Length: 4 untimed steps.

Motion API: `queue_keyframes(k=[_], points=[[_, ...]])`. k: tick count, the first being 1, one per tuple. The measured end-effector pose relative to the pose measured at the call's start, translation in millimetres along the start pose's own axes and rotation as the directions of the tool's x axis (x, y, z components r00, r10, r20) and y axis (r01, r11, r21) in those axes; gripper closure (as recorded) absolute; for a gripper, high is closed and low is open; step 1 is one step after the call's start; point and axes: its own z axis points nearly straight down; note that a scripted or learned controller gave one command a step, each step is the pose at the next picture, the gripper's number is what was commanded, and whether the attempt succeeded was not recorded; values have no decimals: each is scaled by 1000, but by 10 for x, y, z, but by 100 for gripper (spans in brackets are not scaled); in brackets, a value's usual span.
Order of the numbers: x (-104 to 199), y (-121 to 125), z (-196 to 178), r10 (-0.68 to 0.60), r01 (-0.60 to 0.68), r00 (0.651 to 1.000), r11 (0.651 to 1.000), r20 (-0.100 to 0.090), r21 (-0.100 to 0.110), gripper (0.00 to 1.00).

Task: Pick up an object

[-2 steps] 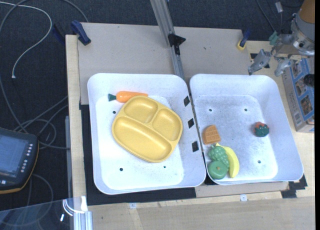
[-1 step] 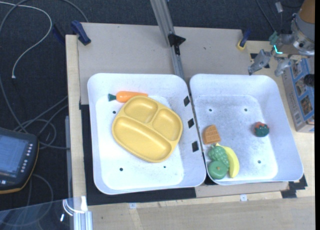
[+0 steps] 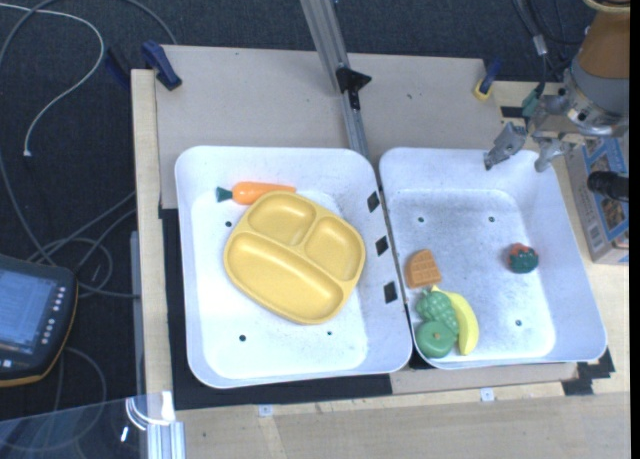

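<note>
I'm seeing the gripper [image 3: 523,150] hovering with fingers apart, gripping nothing, over the right bin's [image 3: 470,172] far edge; the strawberry [image 3: 522,258] is lying well below, near me.

Two white bins side by side on bench. Left bin [image 3: 200,337]: yellow divided plate [image 3: 293,255] at centre, tilted; toy carrot [image 3: 257,191] touching its rim at 11 o'clock. Right bin [image 3: 560,332]: small red-green item [image 3: 522,258] at 3 o'clock; orange waffle piece [image 3: 423,269], green grapes [image 3: 437,321] and banana [image 3: 463,322] clustered at 7–8 o'clock. Gripper [image 3: 525,150] over the bin's 1 o'clock corner, fingers apart, nothing between them.
</note>
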Motion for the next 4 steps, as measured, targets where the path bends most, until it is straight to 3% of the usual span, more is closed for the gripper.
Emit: queue_keyframes(k=[2,3,4], points=[[-61,54,1041,-2,2,1000,1000,-1,1,0],[-65,81,878,-3,3,1000,1000,3,-9,100],[-59,98,215,-2,2,1000,1000,4,-17,100]])
